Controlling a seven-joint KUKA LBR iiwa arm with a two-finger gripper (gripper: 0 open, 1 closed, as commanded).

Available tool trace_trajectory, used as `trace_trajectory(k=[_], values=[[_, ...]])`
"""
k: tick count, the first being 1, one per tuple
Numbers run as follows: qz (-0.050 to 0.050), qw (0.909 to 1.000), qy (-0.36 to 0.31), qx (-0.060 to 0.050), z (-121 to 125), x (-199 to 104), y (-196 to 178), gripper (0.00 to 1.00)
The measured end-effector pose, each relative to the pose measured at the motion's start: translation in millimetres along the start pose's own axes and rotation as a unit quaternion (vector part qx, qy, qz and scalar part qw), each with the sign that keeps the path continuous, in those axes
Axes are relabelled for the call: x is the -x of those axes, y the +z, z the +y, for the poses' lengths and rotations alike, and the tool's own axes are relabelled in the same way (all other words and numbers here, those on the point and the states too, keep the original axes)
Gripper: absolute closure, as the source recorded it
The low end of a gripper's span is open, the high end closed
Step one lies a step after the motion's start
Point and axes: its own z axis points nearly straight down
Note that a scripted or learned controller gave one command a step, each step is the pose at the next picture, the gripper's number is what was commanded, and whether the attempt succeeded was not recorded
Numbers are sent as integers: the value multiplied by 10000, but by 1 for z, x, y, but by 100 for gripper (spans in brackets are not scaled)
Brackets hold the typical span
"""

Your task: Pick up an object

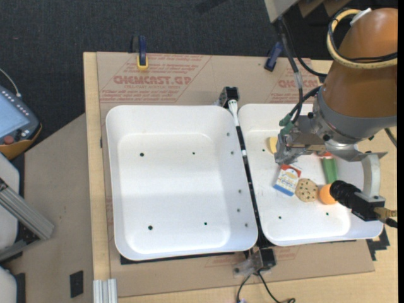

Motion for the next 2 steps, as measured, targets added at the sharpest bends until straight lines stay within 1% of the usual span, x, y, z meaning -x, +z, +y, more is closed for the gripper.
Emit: trace_trajectory(k=[1, 2], values=[[-3, 10000, 20, 28, 12, -15, -99, 100], [-12, 9999, 38, -106, -3, -32, 10, 100]])
